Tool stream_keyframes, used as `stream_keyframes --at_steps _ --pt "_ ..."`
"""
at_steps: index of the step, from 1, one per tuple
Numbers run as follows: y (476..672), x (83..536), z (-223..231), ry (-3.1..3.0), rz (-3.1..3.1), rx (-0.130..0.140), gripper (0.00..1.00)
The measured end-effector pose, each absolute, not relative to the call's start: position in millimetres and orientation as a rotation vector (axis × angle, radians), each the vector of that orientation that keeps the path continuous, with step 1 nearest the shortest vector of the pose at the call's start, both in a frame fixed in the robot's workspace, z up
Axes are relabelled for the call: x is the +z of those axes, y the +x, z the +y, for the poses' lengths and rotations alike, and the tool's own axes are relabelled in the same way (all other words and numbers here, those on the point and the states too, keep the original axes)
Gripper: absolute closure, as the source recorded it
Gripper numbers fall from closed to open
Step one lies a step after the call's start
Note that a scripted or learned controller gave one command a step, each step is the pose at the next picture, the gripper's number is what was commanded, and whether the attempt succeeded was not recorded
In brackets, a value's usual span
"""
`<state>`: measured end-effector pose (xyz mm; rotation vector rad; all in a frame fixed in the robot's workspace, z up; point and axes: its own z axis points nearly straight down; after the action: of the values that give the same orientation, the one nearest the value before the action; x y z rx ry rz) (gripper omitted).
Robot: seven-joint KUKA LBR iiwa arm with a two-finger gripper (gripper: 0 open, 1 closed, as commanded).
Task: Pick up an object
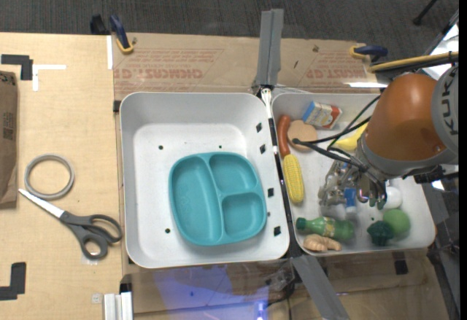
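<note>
My gripper [337, 193] hangs low inside the right bin [419, 238], under the orange band of the arm [405, 118]. Its metal fingers point down over the bin floor, just above a green bottle [325, 227]. Around it lie a yellow corn cob [293, 177], a red sausage [283, 134], a tan flat piece [303, 134], a small blue and white carton [320, 114], a green ball [397, 221], a dark green broccoli piece [379, 233] and a beige peanut-shaped piece [322, 243]. Nothing shows clearly between the fingers.
The left bin [146, 136] holds a teal divided plate [217, 198]. On the bench to the left lie scissors [76, 222] and a roll of tape [49, 176]. A grey divider strip [270, 49] runs between the bins at the back.
</note>
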<state>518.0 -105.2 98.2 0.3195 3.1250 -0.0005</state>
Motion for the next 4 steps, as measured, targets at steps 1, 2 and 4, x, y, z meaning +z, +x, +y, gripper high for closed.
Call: stream_keyframes --at_steps 1,2,4 --pt "493.4 211 -166 0.307 3.122 -0.001 1.00" --pt "488.4 102 -154 -0.060 3.141 0.001 1.00" --pt "482.6 92 -117 -0.251 3.130 0.001 0.00"
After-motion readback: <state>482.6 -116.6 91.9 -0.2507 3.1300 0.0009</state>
